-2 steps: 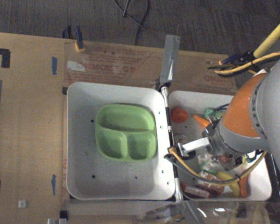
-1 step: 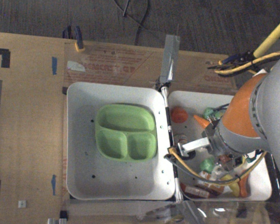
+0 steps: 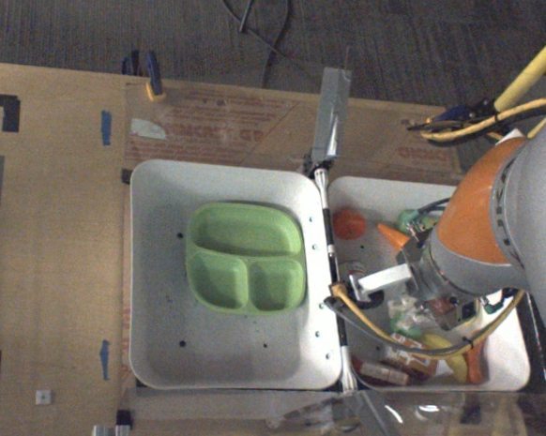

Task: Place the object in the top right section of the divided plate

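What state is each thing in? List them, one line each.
green divided plate: flat in the left bin, nothing in its sections.
arm: reaching down over the right bin.
orange ball: loose in the right bin's far left corner.
banana: lying among the clutter in the right bin.

The divided plate [image 3: 246, 257] lies in the left bin [image 3: 150, 344]; the right bin [image 3: 515, 368] sits just beside it, holding several small items [image 3: 350, 224] under the arm [image 3: 499, 221].
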